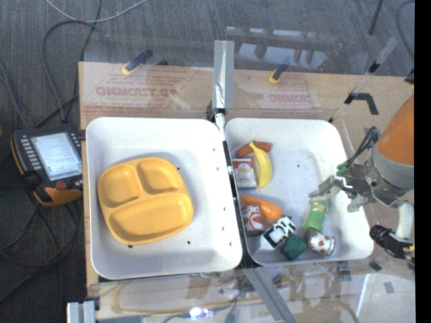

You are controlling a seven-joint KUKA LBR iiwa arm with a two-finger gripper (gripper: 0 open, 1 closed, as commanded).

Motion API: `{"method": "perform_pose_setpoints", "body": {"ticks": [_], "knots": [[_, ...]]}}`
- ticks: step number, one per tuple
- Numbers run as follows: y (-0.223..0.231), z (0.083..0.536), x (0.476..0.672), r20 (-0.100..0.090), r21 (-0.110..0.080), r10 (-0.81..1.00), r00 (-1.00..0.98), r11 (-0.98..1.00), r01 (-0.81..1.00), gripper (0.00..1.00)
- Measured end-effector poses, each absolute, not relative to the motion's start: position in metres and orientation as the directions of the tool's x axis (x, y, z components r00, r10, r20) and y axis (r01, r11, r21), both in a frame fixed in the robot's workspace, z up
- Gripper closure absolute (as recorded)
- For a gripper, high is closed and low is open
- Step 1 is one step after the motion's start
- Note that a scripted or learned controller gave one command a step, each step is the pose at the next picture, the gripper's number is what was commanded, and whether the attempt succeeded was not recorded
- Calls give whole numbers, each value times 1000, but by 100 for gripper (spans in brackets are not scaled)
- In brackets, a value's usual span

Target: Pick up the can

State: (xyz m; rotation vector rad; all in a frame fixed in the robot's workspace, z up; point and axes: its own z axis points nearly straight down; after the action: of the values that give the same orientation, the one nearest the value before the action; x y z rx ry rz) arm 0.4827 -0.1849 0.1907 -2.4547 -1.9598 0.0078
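The can [322,243], red and white with a silver end, lies on its side in the front right corner of the right bin [296,147]. A green bottle [316,217] stands just behind it. My gripper [339,195] hovers over the right side of that bin, just above and behind the green bottle, clear of the can. Its two fingers are spread open and nothing is between them. The grey wrist with its orange band [404,136] comes in from the right.
The right bin also holds a banana [262,165], a small carton [244,173], a carrot [264,207], a red-and-white packet [252,219], a black-and-white item [279,231] and a dark green block [294,247]. A yellow divided tray [145,198] lies in the left bin [121,133].
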Motion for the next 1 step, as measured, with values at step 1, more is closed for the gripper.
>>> {"method": "perform_pose_setpoints", "body": {"ticks": [1], "knots": [[-167, 90, 487, -1, 11, 972, 236, -236, 972, 0]]}}
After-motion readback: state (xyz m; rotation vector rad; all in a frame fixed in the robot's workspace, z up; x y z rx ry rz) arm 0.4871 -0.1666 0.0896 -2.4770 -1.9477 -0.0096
